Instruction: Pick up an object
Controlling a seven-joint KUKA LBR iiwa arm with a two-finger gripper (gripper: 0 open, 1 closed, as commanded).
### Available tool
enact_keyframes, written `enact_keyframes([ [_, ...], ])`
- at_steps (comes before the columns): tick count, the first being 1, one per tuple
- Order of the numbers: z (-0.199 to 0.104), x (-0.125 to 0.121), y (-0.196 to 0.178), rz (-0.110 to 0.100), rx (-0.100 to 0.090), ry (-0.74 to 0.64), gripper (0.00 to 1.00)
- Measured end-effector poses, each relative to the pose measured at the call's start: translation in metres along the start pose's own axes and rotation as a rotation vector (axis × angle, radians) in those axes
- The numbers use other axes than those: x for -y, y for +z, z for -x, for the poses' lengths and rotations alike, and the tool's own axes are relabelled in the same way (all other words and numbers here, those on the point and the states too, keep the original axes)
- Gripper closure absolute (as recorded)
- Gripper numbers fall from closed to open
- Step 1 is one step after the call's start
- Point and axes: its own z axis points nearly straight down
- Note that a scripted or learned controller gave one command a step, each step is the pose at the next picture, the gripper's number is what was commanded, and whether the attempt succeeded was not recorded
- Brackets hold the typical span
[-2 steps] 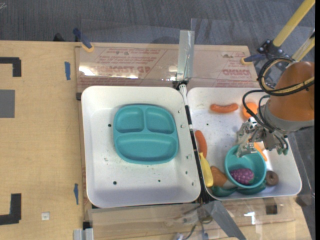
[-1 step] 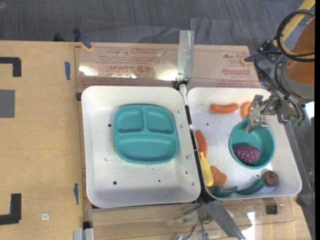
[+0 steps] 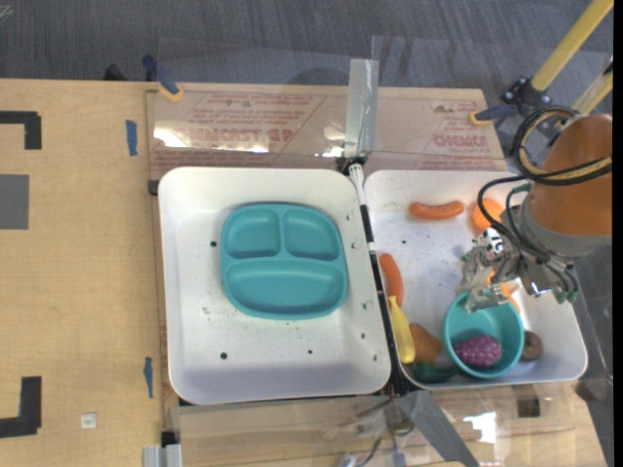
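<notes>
The arm (image 3: pixel 574 178) is cut off at the right edge, hiding an orange item (image 3: pixel 487 209)

The KUKA arm (image 3: pixel 574 188) reaches in from the right, its orange band (just above the wrist) uppermost and black cables looping over it. Below the grey wrist, the hand (image 3: pixel 484 278) points down and leftward, low over the right-hand side, its metal parts blurred together at this slant.

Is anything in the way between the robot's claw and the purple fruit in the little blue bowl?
Nothing visible blocks it. The gripper hangs just above the far rim of the teal bowl, and the purple fruit lies uncovered inside, open from above. The bowl's own wall surrounds the fruit, so a reach would probably need to come straight down.
</notes>
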Motion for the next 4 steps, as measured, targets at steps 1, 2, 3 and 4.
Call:
enact_keyframes([
  [1, 0.032, -0.041, -0.094, -0.004, 0.015, 0.002, 1.0],
  [2, 0.018, -0.02, 0.035, -0.007, 0.018, 0.072, 1.0],
  [3, 0.046, 0.057, 0.042, -0.006, 0.017, -0.073, 1.0],
  [4, 0.096, 0.02, -0.11, -0.008, 0.022, -0.038, 1.0],
])
